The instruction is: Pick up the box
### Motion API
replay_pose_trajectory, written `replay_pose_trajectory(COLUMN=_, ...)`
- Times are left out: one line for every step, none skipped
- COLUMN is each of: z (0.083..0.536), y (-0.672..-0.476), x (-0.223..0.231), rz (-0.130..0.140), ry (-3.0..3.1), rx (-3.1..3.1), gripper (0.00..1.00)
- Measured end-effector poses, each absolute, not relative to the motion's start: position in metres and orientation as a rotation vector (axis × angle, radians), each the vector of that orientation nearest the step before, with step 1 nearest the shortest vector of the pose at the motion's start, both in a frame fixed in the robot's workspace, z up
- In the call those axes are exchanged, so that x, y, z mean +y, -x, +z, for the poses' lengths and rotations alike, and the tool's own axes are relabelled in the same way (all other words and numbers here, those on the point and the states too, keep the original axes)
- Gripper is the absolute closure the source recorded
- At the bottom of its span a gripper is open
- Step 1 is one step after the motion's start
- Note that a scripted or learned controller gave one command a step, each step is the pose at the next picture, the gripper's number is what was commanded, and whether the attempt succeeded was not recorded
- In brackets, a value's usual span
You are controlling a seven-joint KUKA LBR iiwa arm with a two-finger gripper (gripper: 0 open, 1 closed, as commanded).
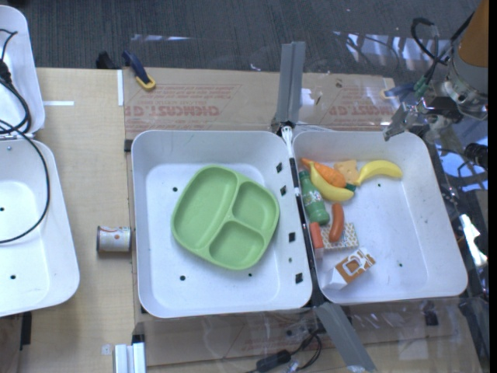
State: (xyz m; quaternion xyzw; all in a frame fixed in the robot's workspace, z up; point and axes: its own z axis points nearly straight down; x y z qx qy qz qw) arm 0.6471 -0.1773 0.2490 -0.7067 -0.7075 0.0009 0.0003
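Gripper (405,123) at right bin's (435,286) far rim, finger state unreadable; arm cropped. Box (355,266) near front, partly under sausage (336,222).

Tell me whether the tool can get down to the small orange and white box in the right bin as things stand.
Probably yes. The small orange and white box lies alone near the front of the right white bin, nothing on top; the red sausage-shaped toy sits just behind. The tool hovers over the bin's far edge.

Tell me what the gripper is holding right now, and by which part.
Nothing: the gripper hangs above the right bin's far rim, apart from the box lying near the front.
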Motion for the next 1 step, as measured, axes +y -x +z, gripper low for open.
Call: replay_pose_trajectory(z=0.2741, y=-0.6496, x=-0.1481, rz=0.001, ry=1.832, rx=-2.556, gripper=0.0)
